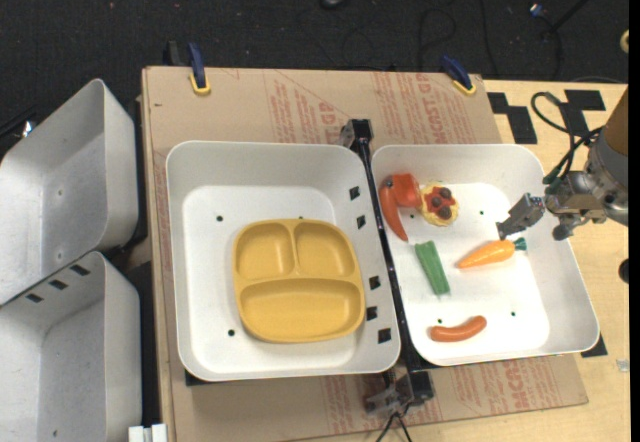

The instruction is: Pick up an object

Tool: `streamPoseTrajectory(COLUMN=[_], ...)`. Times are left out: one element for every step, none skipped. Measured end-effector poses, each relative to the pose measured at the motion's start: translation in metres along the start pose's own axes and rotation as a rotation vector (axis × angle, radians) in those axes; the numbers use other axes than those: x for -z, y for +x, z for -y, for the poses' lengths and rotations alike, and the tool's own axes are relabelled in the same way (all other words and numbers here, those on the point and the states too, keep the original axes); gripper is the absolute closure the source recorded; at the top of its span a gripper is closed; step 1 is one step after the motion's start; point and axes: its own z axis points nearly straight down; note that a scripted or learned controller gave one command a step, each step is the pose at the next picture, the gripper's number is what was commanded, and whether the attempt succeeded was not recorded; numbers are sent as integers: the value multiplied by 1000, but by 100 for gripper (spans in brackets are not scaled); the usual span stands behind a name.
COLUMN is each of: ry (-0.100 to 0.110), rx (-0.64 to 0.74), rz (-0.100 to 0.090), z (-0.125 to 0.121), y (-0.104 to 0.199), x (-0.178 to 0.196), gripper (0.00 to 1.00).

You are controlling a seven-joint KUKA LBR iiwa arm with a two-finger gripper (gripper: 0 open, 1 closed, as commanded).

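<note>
Item: arm poised at right bin (575, 280), toy food laid out loose for picking.
Gripper (522, 215) hangs just beside the carrot (487, 253); whether its jaws are parted or closed I cannot tell. Sausage (457, 330), green stick (433, 267), red piece (398, 202) nearby; yellow tray (298, 280) left.

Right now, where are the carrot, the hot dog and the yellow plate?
carrot (487, 254), camera view, middle of its orange body.
hot dog (457, 330), camera view, middle of the sausage.
yellow plate (298, 279), camera view, ridge between its compartments.
</note>
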Motion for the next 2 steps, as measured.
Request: streamPoseTrajectory(ry=[-13, -8], rx=[4, 1], rz=[3, 2], z=[-2, -1], y=[1, -6], x=[7, -55], gripper=[0, 0])
